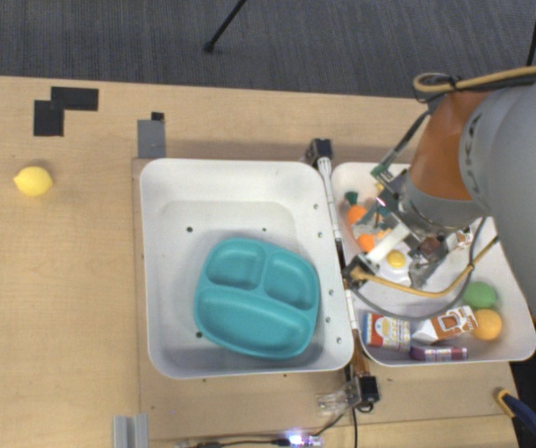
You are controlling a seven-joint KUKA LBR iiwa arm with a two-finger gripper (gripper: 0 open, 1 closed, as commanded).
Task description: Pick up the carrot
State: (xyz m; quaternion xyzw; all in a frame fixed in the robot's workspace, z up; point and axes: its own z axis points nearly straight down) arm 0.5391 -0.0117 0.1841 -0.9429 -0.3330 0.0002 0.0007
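Arm: the grey arm with its orange band (441,152) reaches in from the right over the right-hand shallow white bin (520,329).
Left bin: the left-hand shallow white bin (170,343) lies left of the gripper and holds a teal three-compartment plastic tray (257,297).
Gripper: the two-finger gripper (408,241) hangs low in the right bin; whether it is released or clenched cannot be told.
Carrot: the small orange carrot (369,243) lies just left of the gripper, near the bin's left wall.
Other items: a green ball (480,295) and an orange ball (487,324) sit below-right of the gripper; a yellow lemon (34,181) rests far left on the bench.
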